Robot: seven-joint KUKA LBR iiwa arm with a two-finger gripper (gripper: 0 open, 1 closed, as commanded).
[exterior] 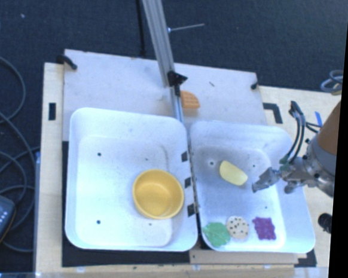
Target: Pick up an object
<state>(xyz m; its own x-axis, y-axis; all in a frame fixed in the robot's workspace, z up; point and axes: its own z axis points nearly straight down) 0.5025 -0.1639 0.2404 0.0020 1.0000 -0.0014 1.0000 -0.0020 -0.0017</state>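
In the right bin, the yellow oblong lies with its long axis from ten to four o'clock, beside the gripper, whose grip I cannot tell.

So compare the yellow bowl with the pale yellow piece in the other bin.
The yellow bowl sits in the left bin; the pale yellow piece lies in the right bin, near the gripper. The bowl is much larger. It is round, hollow and open upward; the piece is a solid oblong lying aslant. The bowl's yellow is deeper. Both are yellow.
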